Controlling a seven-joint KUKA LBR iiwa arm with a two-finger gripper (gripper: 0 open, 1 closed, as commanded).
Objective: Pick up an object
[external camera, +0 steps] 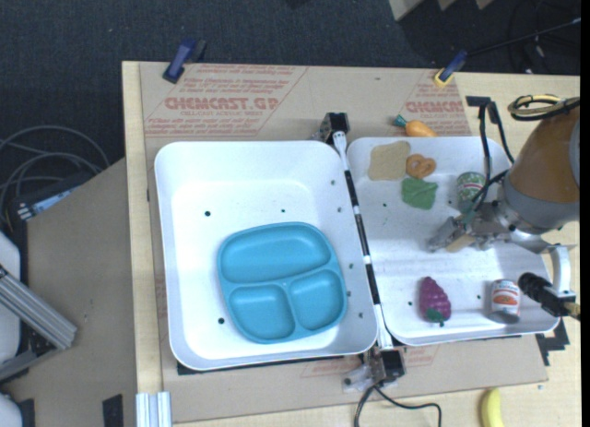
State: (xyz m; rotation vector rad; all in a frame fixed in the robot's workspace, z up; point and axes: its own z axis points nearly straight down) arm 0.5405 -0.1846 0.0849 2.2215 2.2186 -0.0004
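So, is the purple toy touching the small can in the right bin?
Apart. The camera view shows bare white bin floor between the purple toy and the small can.

Single fixed cam, mounted high above the counter [277, 93], looking down at a slant. Far enough out to frame both white bins: left bin [184, 231] near frame centre, right bin [396, 268] beside it, arm [544, 176] entering past that.
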